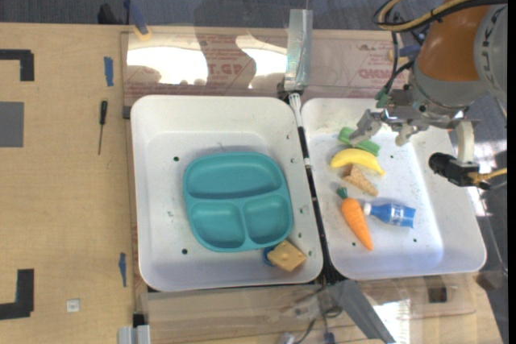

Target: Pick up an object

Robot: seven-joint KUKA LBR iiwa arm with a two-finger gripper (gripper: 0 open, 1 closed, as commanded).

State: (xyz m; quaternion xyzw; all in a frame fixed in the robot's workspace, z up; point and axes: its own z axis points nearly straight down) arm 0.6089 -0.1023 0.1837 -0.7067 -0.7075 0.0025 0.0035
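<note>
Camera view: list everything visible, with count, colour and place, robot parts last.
bins: two, white, side by side on the bench
divided tray: one, teal, left bin
tan block: one, left bin, at the tray's near corner
banana: one, yellow, right bin
green item: one, right bin, behind the banana
carrot: one, orange, right bin
bottle: one, blue, beside the carrot
screwdriver: one, black, bench left
arm: one, grey and orange
gripper: one, above the right bin's far side

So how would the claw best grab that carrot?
Probably from straight above, pinching across the thick orange middle of the carrot. It lies flat and slanted, so the claw should turn crosswise to it. The bottle touches its upper right side, so the lower half is freer.
</note>
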